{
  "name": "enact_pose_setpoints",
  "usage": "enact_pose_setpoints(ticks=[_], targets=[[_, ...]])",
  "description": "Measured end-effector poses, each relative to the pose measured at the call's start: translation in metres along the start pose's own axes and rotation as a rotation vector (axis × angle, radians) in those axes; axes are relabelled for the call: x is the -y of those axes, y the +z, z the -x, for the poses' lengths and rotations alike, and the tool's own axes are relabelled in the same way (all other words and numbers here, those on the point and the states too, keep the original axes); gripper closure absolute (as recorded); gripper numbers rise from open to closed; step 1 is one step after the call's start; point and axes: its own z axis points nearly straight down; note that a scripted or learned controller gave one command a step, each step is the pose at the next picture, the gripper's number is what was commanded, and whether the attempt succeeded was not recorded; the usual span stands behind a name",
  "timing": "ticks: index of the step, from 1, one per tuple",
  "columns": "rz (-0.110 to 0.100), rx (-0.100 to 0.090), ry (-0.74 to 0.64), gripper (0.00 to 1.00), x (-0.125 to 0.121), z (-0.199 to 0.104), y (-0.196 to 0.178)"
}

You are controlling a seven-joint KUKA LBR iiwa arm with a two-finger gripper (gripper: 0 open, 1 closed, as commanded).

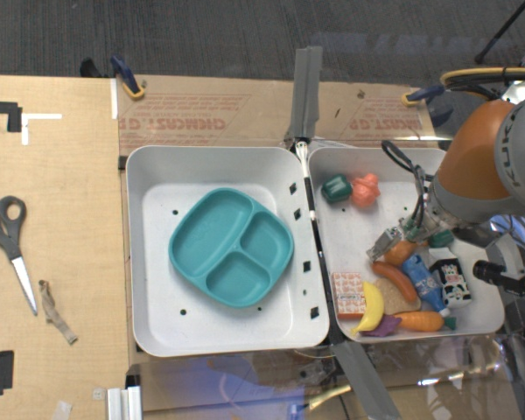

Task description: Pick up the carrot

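Right bin [350,234]: carrot [418,322] at the near edge, beside banana [371,306]; hot dog [395,280], green block [336,188]. Gripper [390,243] above the hot dog, finger spread indiscernible. Left bin [149,261]: teal divided plate [232,248].

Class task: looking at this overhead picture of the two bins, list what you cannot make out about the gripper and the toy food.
- Gripper: fingers open or shut, too small.
- Carrot: tip hidden among crowded toys.
- Arm: cut off at the right edge.
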Motion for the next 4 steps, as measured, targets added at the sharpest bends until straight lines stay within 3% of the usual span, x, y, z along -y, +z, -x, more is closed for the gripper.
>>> enact_pose_setpoints(ticks=[1,2,3,4], targets=[[0.001,0.002,-0.004,1.0,-0.001,0.0,-0.009],[0.0,0.001,0.168,1.0,0.053,0.036,-0.139],[0.0,0.001,0.168,0.0,0.053,0.035,-0.138],[-0.001,-0.001,0.157,0.0,0.017,-0.003,-0.01]])
